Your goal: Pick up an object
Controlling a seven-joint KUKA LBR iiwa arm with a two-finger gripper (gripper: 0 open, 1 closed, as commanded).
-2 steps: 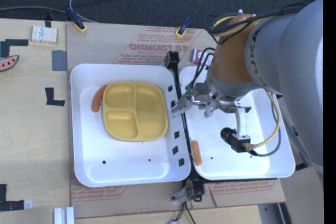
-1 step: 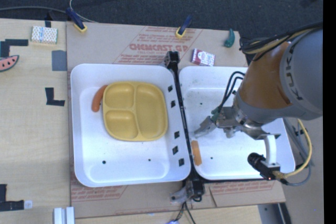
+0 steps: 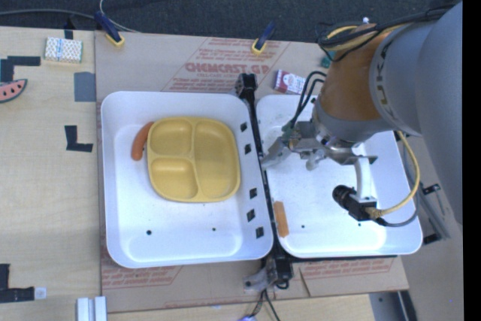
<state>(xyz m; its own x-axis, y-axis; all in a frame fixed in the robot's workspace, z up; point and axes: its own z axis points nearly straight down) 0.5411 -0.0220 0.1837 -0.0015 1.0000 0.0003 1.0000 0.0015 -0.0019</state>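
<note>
A yellow divided plate (image 3: 194, 159) lies in the left bin (image 3: 180, 248). An orange sausage-shaped piece (image 3: 139, 140) rests against the plate's left side. A second small orange piece (image 3: 280, 219) lies in the right bin (image 3: 391, 240), close to its left wall. My gripper (image 3: 291, 159) hangs over the upper left part of the right bin, beside the divider. It stands open with nothing between its fingers, well above the small orange piece. The arm hides much of the right bin's floor.
A black divider rail (image 3: 254, 162) runs between the two bins. A small red and white packet (image 3: 285, 81) lies on the cardboard behind the right bin. Yellow and blue clamps (image 3: 263, 38) sit at the bench's back edge. A black cable fitting (image 3: 353, 203) hangs from the wrist.
</note>
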